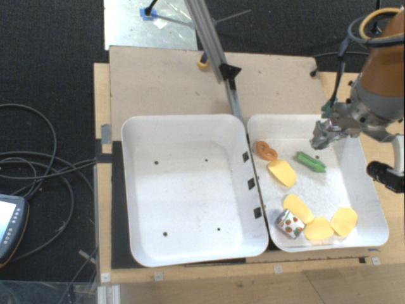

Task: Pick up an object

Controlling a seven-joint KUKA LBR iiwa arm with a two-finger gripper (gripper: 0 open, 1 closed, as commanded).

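Gripper (321, 138): metal two-finger head above the upper part of the right bin; whether its fingers are parted or closed cannot be told, and nothing is seen between them.
Green piece (311, 161): small elongated green plastic object lying just below the gripper, apart from it.
Orange ring (266, 150): small orange pretzel-like loop, left of the green piece, near the bin's left wall.
Yellow wedge (282, 173): flat yellow plastic slice, below-left of the green piece.
Yellow slices (319, 220): three more flat yellow pieces, well below the green piece, by the bin's lower rim.
Patterned cup (290, 223): small white cylinder with red and green spots, touching the yellow slices on their left.
Right bin (373, 214): shallow white tray holding all these.
Left bin (183, 189): matching white tray, left of the green piece beyond the divider.
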